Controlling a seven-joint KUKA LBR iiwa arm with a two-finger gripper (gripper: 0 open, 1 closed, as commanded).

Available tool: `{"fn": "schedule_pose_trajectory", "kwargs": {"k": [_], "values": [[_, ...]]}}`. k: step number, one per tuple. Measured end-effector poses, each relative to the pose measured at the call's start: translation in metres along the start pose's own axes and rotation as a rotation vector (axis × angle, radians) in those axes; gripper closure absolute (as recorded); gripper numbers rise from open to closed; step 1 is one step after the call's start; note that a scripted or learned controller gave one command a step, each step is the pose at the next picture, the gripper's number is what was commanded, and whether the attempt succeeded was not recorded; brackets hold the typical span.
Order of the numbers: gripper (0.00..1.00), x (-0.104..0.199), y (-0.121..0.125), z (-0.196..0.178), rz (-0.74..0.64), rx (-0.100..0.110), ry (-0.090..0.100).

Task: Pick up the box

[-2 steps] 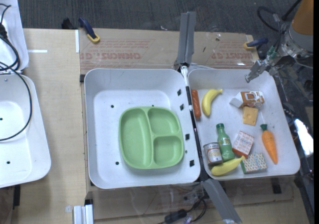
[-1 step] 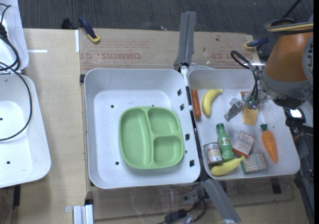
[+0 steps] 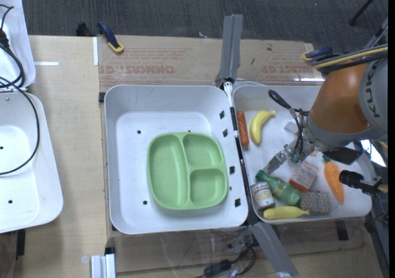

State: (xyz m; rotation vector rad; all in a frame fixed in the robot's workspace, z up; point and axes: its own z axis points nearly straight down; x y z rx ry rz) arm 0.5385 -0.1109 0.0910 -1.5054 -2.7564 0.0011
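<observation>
Jaws [image 3: 290,153] hang just left of the box [image 3: 303,175], opening unclear.

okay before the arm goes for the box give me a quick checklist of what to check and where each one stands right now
1. Box located: ok. The small box lies flat in the right bin, below the arm.
2. Gripper over the box: not ok. The gripper sits up and left of it.
3. Finger opening: cannot tell. The arm's body hides too much.
4. Room around the box: not ok. The carrot lies just right of it, the green bottle just left, the sponge below.
5. Box free on top: ok. Nothing lies on it.
6. Box gripped: not ok. It rests on the bin floor.
</observation>
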Motion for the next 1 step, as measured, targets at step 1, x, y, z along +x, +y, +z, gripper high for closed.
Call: {"fn": "schedule_pose_trajectory", "kwargs": {"k": [1], "values": [[0.0,0.0257,0.0665,-0.1011,-0.083,-0.002,-0.002]]}}
